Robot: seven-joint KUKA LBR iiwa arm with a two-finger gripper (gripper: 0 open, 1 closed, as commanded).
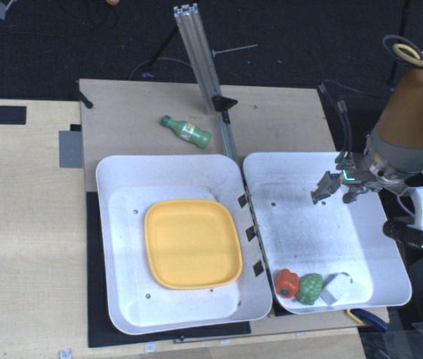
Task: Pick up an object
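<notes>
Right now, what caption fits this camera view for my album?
Robot hand hovers above the right bin; a yellow plate fills the left bin.

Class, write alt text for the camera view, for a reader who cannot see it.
A grey robot arm's gripper hangs over the right bin, where a red item, a green item and a white item sit in the near corner. The left bin holds a yellow plate; a green bottle lies on the bench behind.

Even overhead light, soft focus, dark surroundings.
</notes>
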